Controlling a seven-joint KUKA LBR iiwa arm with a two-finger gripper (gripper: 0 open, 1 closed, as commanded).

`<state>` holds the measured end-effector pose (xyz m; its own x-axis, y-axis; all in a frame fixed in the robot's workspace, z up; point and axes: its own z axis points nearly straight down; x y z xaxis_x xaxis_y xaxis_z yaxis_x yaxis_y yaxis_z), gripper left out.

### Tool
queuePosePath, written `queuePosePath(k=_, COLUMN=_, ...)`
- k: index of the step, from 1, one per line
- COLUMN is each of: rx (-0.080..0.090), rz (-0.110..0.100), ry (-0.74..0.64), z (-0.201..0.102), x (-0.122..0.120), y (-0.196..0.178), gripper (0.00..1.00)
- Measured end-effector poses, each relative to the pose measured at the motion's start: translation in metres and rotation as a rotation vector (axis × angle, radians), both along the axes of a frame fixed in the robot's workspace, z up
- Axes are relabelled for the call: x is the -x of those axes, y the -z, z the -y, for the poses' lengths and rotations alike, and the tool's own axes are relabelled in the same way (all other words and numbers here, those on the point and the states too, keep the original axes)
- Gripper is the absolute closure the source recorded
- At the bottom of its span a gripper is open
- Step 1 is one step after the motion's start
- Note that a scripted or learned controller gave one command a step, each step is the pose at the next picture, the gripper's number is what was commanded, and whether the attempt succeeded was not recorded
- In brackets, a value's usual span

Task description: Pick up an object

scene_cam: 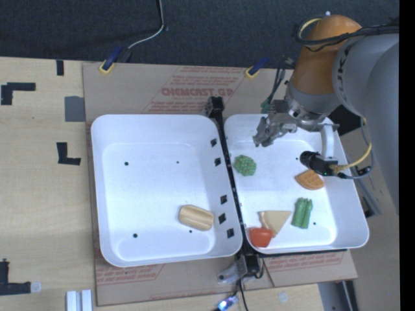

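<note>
Grey-and-orange arm comes in from upper right. Its gripper (264, 137) hangs over the upper part of the right white bin (283, 188), nothing seen in it; spread or pressed together, can't tell at this res.

Pickable items, right bin:
- Small green broccoli-like floret (244, 166), just below-left of gripper, apart from it, nearest item.
- Orange rounded slice (310, 181) at mid-right, near the bin wall.
- Green ridged stick, cucumber-like (302, 213), lower right, upright in frame.
- Pale yellow wedge (276, 220) beside the stick, to its left.
- Red rounded piece (260, 237) touching the wedge's lower-left corner, at the bottom rim.

Left white bin (150, 173): one tan bread-roll-shaped piece (196, 217), lower right of that bin, near the seam.

Around: row of small black clips (224, 200) down the seam btwn bins. Brown cardboard sheet (188, 93) under both bins.
</note>
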<state>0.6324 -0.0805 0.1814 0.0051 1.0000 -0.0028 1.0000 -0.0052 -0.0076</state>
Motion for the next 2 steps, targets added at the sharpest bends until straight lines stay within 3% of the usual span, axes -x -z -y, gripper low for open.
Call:
queuePosePath(k=1, rx=-0.002, rz=0.006, ry=-0.006, z=-0.0046, x=-0.0025, y=-0.0026, gripper=0.00)
queuePosePath(k=2, rx=-0.002, rz=0.006, ry=-0.007, z=-0.0050, x=-0.0026, y=-0.0124, gripper=1.00)
